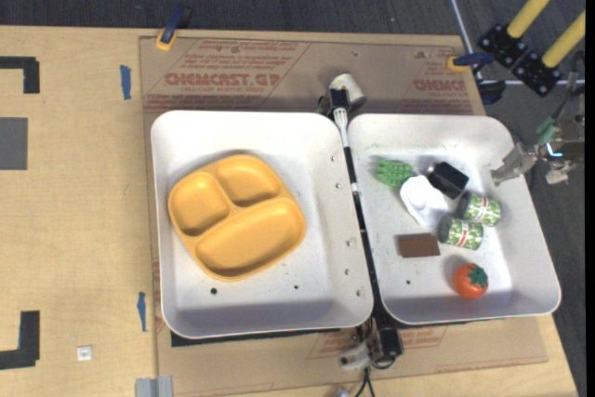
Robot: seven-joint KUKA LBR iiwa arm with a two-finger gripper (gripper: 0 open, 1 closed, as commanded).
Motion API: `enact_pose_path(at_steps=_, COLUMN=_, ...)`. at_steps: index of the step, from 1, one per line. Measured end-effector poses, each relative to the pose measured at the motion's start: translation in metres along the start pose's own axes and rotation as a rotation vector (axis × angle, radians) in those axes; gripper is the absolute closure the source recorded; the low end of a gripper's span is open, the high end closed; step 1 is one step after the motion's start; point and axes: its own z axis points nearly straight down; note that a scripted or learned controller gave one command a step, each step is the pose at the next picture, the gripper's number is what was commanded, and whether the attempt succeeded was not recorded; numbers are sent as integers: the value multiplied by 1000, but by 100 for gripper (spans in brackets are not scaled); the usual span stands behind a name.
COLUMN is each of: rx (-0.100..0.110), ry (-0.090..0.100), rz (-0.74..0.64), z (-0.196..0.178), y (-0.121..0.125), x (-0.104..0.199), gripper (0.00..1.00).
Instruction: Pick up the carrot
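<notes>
The carrot (470,281) is a short orange-red piece with a green top. It lies in the near right corner of the right bin (535,242), apart from the other items. My gripper (532,159) shows as small grey metal parts over that bin's far right rim, well behind the carrot. Nothing is seen held in it.
The right bin also holds a green leafy toy (393,171), a black block (448,178), a white lump (423,200), two green-and-white cans (472,220) and a brown slab (416,244). A yellow divided plate (237,214) lies in the left bin (172,139). Yellow bars with black clamps (521,56) stand at the far right.
</notes>
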Motion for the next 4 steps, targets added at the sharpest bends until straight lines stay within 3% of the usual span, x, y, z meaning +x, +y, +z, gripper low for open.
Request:
enact_pose_path(at_steps=1, rx=2, ry=1, rz=-75, z=122, y=-4, x=68, gripper=0)
enact_pose_path(at_steps=2, rx=-2, ry=-1, rz=-408, z=49, y=7, x=15, gripper=0)
enact_pose_path(at_steps=3, rx=-6, ry=-4, rz=-407, z=38, y=8, x=15, gripper=100)
enact_pose_path(at_steps=4, rx=2, ry=2, rz=-126, z=48, y=-5, x=80, gripper=100)
